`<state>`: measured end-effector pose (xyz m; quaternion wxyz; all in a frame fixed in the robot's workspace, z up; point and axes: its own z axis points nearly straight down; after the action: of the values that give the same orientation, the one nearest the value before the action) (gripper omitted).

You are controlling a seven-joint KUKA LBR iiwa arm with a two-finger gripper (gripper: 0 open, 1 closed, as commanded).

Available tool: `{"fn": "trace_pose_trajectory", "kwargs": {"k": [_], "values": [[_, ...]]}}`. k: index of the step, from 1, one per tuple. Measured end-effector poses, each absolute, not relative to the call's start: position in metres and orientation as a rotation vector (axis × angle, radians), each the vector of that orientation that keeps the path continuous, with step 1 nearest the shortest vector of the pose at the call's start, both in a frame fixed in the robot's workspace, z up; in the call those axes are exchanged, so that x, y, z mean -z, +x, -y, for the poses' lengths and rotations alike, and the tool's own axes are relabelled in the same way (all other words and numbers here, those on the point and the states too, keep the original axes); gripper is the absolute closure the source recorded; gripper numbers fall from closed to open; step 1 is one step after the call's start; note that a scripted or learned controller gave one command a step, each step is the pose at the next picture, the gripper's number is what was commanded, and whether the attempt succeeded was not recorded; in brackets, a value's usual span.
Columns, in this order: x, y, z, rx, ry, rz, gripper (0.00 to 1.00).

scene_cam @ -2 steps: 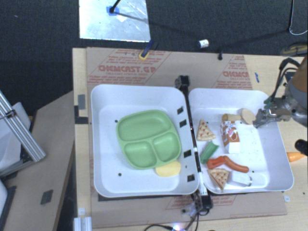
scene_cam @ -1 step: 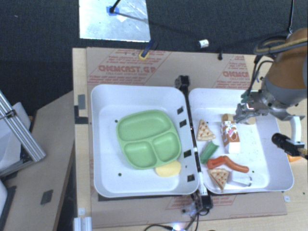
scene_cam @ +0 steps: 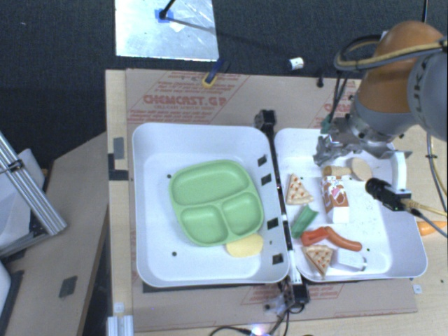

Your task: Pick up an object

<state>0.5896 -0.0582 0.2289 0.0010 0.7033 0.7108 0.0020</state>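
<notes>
My gripper (scene_cam: pixel 327 154) hangs low over the far end of the right bin (scene_cam: pixel 413 252), under the grey and orange arm. Just right of it lie a tan round piece (scene_cam: pixel 361 168) and a small brown piece (scene_cam: pixel 337 171). Closer to the front are a pizza slice (scene_cam: pixel 298 190), a red and white carton (scene_cam: pixel 336 197), a green pepper (scene_cam: pixel 303 220), a red sausage (scene_cam: pixel 332 237), a toast triangle (scene_cam: pixel 318 257) and a white block (scene_cam: pixel 351 260). I see nothing held by the gripper.
The left bin (scene_cam: pixel 150 187) holds a green divided plate (scene_cam: pixel 214 201) with a yellow piece (scene_cam: pixel 244 246) at its near edge. A black-clipped divider (scene_cam: pixel 274 187) separates the bins. A foil sheet (scene_cam: pixel 166 18) lies beyond the bench.
</notes>
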Motion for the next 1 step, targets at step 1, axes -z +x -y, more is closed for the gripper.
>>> {"fn": "trace_pose_trajectory", "kwargs": {"k": [1], "values": [[-0.218,0.613,0.0256,-0.004,2.21,-2.229,1.0]]}}
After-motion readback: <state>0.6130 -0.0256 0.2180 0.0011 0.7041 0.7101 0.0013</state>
